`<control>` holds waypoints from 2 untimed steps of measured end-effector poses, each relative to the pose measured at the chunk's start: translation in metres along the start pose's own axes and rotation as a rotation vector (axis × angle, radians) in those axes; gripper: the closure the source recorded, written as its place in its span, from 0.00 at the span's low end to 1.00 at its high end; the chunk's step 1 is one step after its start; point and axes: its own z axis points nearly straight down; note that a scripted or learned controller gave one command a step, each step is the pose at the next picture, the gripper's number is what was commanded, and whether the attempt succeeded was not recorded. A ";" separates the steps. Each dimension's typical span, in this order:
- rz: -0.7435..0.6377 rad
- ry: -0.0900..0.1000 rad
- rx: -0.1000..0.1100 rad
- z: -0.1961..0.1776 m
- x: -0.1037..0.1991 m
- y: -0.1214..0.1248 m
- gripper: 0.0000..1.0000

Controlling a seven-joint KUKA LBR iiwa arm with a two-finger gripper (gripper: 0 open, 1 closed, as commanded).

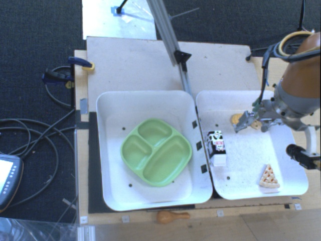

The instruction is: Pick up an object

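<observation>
No writing is legible anywhere; the small carton point(216, 148) by the right bin's point(301, 187) left wall carries only a black-and-white cow-like print. A flat triangular pizza slice point(269, 177) with a tan crust and red dots lies near that bin's front right corner, with bare floor between it and the carton. A round tan cookie point(236, 119) sits toward the back, just left of the gripper point(245, 122), whose metal fingers cannot be told as spread or closed. The left bin point(108, 149) holds a glossy green three-compartment plate point(156, 152).
</observation>
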 end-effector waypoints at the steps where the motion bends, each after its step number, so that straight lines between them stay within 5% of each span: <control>1: 0.002 0.000 -0.001 0.000 0.000 0.000 0.00; 2: 0.004 0.000 0.004 0.045 -0.007 0.004 0.00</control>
